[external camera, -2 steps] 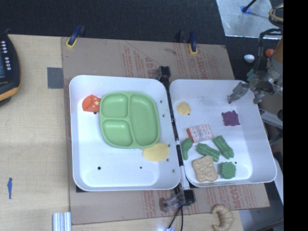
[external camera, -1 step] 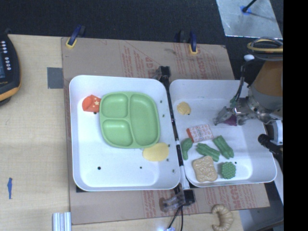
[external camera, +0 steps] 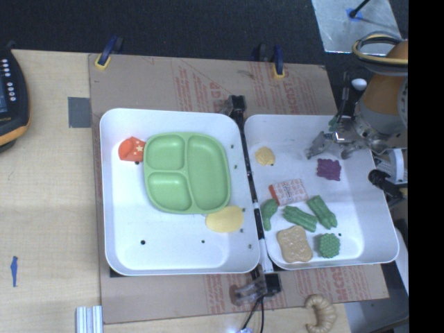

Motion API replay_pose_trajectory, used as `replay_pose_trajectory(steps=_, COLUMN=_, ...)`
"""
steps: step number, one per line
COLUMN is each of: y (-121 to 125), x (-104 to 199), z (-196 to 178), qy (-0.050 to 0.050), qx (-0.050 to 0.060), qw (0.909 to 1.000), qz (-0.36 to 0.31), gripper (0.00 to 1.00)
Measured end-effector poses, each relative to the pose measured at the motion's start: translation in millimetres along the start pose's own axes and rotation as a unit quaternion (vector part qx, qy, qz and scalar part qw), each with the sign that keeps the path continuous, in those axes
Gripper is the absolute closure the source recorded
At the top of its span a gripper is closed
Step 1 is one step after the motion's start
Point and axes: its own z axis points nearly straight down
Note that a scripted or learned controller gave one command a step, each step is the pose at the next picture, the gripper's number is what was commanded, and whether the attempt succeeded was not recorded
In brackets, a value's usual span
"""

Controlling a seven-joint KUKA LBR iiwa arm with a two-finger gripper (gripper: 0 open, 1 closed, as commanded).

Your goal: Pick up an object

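Observation:
My gripper (external camera: 331, 144) hangs over the upper right part of the right bin (external camera: 374, 255), its fingers spread open with nothing between them. A purple grape-like piece (external camera: 329, 169) lies just below and slightly right of the fingertips. Further down the right bin lie a small yellow piece (external camera: 265, 157), a red and white packet (external camera: 287, 190), green vegetables (external camera: 300, 218) (external camera: 322, 211), a green broccoli-like piece (external camera: 328, 245) and a tan cracker (external camera: 294, 244). The left bin (external camera: 125, 255) holds a green divided plate (external camera: 187, 172), a red piece (external camera: 130, 149) and a yellow piece (external camera: 225, 220).
The arm's grey body with its orange band (external camera: 385, 82) stands at the right edge, above the right bin. A black and orange device (external camera: 10, 99) lies at the far left. A tan curled object (external camera: 320, 312) sits on the bench below the bins. Clamps hold the cardboard at the top.

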Motion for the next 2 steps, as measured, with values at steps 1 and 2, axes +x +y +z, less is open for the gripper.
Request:
replay_pose_trajectory(steps=1, y=-53.3, x=0.1, z=1.4, qy=0.0, qx=0.005, qw=1.0, qz=0.001, gripper=0.0)
replay_pose_trajectory(steps=2, y=-16.2, x=-0.1, z=0.1, qy=0.0, qx=0.0, qw=1.0, qz=0.0, gripper=0.0)
